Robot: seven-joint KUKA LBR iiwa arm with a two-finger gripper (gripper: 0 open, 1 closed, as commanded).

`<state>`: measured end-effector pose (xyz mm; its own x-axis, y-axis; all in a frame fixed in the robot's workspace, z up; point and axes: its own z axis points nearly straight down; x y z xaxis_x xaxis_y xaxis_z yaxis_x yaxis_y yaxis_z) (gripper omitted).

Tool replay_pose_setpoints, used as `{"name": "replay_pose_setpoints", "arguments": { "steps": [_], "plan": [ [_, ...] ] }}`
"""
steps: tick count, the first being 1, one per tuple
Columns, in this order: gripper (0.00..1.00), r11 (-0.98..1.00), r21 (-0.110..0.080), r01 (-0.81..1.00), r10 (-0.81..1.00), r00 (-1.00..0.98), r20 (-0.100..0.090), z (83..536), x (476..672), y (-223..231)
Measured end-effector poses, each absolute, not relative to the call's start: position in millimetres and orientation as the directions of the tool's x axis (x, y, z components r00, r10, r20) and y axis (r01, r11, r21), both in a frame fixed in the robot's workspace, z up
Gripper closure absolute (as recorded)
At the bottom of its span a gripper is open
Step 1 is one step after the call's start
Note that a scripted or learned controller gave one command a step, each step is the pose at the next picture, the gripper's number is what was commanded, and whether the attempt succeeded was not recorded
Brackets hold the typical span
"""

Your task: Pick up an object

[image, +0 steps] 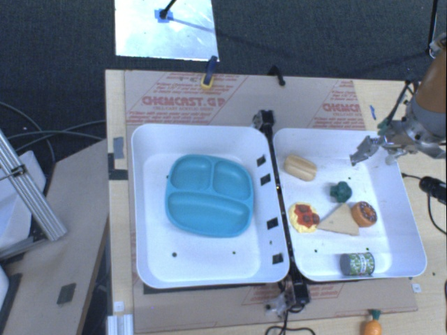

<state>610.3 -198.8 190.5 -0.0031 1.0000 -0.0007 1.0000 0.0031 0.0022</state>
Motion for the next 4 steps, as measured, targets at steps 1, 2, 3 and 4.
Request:
{"name": "replay_pose_setpoints", "arguments": {
  "steps": [1,2,3,4],
  "plan": [
    [0.00,0.001,-0.009,1.000,1.000,0.000,0.003,83,570.4,-193],
    [0.00,0.006,0.008,1.000,1.000,-0.006,-0.003,86,631.8,-206],
    [0.00,0.001,0.001,1.000,1.000,-0.001,0.000,85,608.2,-206],
    [0.00,0.005,0.006,1.000,1.000,-0.005,-0.002,86,630.8,-206]
  ]
}}
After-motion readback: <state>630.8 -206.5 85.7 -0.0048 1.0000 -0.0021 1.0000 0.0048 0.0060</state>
